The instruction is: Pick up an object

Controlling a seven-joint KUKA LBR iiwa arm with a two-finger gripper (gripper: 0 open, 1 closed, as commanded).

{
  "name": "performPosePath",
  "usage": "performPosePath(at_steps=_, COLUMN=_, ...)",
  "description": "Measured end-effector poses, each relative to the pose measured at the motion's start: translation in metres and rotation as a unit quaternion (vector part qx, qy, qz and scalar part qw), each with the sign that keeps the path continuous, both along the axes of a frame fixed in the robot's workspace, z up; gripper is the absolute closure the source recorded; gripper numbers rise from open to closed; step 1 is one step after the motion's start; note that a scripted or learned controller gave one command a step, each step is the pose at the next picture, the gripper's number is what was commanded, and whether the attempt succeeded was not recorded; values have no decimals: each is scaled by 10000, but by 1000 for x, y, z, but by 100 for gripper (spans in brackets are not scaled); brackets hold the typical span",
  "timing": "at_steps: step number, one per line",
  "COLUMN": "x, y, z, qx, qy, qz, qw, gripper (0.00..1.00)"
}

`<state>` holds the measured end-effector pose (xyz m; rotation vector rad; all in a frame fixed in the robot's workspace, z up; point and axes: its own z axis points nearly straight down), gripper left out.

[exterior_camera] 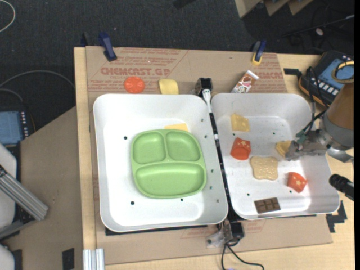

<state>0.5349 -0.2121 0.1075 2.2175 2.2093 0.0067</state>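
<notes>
Cardboard bench sheet (135, 66) reads "CHEMCAST".

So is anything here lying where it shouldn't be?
Yes. Three toy pieces lie outside the bins, on the brown cardboard behind them: an orange round piece, a yellow lump and a red-and-white wrapped bar. A pale yellow slice is partly tucked under the green divided plate's far rim.
</notes>
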Motion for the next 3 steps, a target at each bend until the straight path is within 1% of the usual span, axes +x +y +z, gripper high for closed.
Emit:
performPosePath(at_steps=1, x=0, y=0, z=10, qx=-8, qy=-13, qz=-6, qw=10000, gripper=100)
performPosePath(at_steps=2, x=0, y=0, z=9, qx=-5, qy=-7, qz=-6, qw=10000, gripper=0)
performPosePath(at_steps=3, x=23, y=24, z=-25, qx=24, qy=51, qz=35, qw=10000, gripper=0)
